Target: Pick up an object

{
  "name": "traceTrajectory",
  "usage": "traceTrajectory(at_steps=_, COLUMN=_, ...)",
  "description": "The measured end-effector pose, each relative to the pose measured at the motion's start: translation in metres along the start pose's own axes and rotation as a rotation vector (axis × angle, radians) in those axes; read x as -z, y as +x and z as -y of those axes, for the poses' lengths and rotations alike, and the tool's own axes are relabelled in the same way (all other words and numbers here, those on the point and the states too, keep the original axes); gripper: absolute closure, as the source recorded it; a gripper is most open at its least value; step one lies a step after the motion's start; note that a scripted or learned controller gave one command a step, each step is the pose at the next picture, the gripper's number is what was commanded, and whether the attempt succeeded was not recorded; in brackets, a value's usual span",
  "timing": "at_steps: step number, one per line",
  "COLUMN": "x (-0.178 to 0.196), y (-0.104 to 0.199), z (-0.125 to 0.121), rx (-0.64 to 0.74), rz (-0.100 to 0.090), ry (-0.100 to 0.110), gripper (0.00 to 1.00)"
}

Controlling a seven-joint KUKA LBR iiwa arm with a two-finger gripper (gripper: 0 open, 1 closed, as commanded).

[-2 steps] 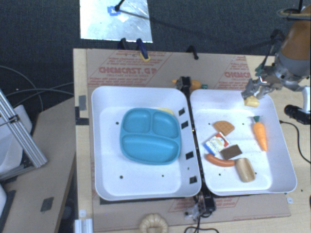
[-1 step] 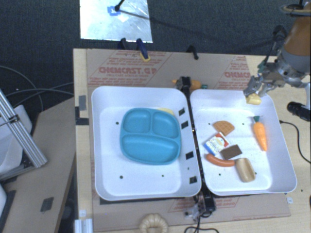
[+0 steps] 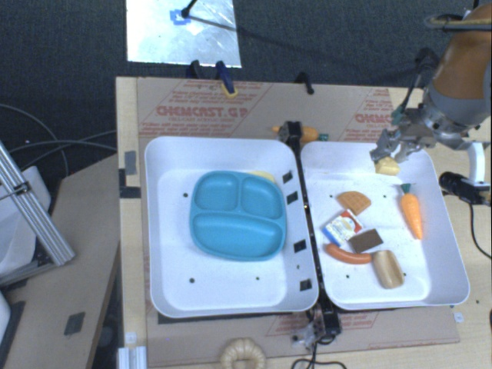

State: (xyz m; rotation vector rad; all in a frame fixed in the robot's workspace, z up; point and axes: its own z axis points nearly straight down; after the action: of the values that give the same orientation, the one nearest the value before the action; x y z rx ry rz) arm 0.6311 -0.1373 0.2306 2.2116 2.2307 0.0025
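Observation:
My gripper (image 3: 388,151) hangs over the back of the right bin (image 3: 442,283), on the grey arm that comes in from the upper right. A small pale yellow piece (image 3: 388,167) lies directly under its tip, touching or nearly touching it. Further forward in the same bin lie an orange carrot (image 3: 412,214), a brown half-round slice (image 3: 354,201), a small white, red and blue box (image 3: 343,227), a dark brown block (image 3: 366,241), a red sausage (image 3: 347,254) and a tan bread roll (image 3: 388,268).
The left bin (image 3: 165,283) holds a blue divided plate (image 3: 237,214) with a yellow bit (image 3: 264,176) at its back edge. An orange item (image 3: 308,134) sits behind the bins' divider. A beige ring (image 3: 242,354) lies on the bench in front.

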Motion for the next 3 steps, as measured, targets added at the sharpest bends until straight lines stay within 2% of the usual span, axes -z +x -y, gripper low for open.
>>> traceTrajectory(at_steps=2, x=-0.013, y=0.107, z=0.042, rx=0.0, rz=-0.002, ry=0.003, gripper=1.0)
traceTrajectory(at_steps=3, x=-0.002, y=0.164, z=0.062, rx=0.002, rz=-0.002, ry=0.002, gripper=1.0)
